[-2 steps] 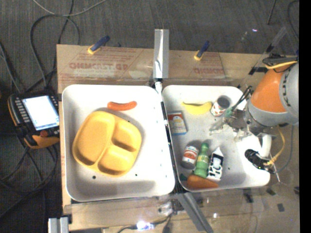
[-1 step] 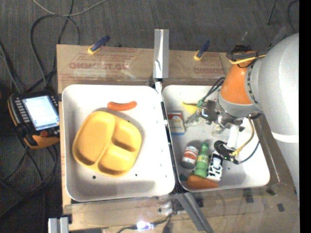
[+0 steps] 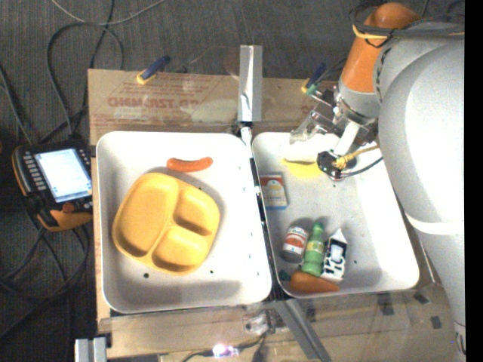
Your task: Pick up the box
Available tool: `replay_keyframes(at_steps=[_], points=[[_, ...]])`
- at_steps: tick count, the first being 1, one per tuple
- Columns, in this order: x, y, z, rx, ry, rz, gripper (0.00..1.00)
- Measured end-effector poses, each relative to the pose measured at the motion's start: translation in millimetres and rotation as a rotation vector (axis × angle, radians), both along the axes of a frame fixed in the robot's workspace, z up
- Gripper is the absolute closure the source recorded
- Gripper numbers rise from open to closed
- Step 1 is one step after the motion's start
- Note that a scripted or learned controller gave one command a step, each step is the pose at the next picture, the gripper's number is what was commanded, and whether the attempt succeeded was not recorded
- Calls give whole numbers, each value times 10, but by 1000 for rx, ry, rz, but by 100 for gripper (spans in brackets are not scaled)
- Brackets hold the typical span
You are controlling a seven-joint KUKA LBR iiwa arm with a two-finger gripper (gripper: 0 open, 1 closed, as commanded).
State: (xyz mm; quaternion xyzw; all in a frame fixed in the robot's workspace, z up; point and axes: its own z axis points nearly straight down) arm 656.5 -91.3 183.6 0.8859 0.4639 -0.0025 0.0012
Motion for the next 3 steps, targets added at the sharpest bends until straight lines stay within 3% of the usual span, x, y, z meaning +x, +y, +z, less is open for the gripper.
replay_keyframes(at_steps=[1,2,3], points=[[-4,6,81,-5,4,2,100],[114,472,549,1,0,-146,100],[45,1077,-10,2,1,-54,100]])
